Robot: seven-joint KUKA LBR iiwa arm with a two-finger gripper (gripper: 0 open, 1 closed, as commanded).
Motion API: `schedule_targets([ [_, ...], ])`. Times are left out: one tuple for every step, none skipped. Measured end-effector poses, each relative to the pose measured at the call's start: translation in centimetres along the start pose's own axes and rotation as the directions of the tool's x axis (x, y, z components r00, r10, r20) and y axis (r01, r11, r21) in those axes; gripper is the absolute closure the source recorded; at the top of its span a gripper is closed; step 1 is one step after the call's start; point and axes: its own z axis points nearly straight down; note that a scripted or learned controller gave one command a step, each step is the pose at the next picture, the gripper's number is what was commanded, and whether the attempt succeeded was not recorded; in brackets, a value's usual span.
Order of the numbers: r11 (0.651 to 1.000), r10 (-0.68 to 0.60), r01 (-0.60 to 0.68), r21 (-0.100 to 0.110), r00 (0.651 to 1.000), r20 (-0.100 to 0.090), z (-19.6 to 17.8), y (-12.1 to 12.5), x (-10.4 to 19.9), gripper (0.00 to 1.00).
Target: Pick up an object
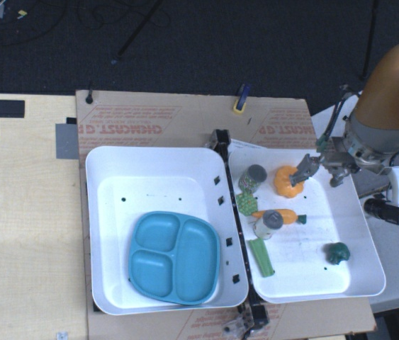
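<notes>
My gripper (321,175) hangs over the upper right part of the right bin (358,278), open, its two dark fingers spread apart. The left finger's tip (301,173) lies against the right side of a round orange object (283,181); nothing sits between the fingers. Left of it are a grey-capped small bottle (254,176) and a green bumpy piece (247,203). Lower down lie an orange carrot-like piece (284,216), a grey-topped white item (268,223), a green stick (261,256) and a dark green lump (337,253).
The left bin (107,190) holds a blue divided plate (174,257). A black clip (221,140) stands where the bins meet at the back. A blue and yellow clamp (241,99) sits on the cardboard's far edge. Bare floor shows in the right bin's lower middle.
</notes>
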Motion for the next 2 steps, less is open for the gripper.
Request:
schedule_targets([
  [1.000,-0.002,0.002,-0.014,1.000,0.002,-0.8,0.2,0.0,0.00],
  [1.000,-0.003,0.003,-0.008,1.000,0.001,4.9,-0.7,0.4,0.00],
])
